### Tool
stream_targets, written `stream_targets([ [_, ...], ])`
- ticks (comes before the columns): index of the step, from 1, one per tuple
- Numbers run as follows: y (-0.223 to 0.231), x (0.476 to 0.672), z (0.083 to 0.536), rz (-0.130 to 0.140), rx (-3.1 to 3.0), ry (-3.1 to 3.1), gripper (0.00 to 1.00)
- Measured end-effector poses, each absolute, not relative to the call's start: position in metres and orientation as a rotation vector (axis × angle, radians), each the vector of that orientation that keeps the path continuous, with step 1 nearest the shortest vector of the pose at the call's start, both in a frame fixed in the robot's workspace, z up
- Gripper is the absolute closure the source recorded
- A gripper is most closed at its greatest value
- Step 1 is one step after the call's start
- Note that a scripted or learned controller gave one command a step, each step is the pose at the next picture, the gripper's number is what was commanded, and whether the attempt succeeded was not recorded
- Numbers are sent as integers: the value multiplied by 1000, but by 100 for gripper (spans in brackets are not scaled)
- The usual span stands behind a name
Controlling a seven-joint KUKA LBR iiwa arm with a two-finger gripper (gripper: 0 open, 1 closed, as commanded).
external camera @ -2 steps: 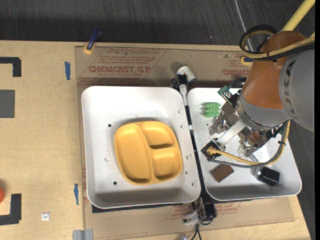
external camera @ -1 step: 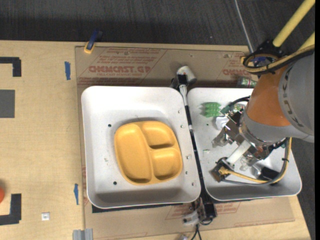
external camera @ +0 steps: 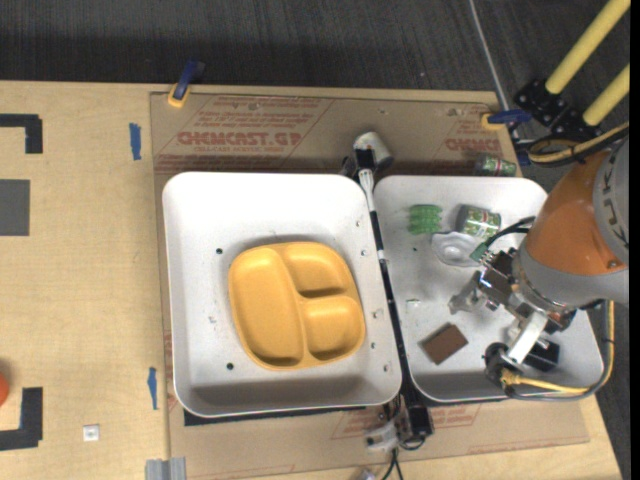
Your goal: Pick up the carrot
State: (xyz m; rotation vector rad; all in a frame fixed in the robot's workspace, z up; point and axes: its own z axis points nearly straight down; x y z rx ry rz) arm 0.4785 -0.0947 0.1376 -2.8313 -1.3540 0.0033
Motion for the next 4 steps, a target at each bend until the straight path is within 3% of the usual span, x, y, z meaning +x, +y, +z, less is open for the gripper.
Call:
stream_targets([
  [1,-95,479,147,3,-2832,-1354,100],
  [2,-41,480,239,1,-3003,-921,100],
  [3,-105,479,254,1,-3017,-877,100],
  [4,-31,479,184,6,-3065,-672,100],
])
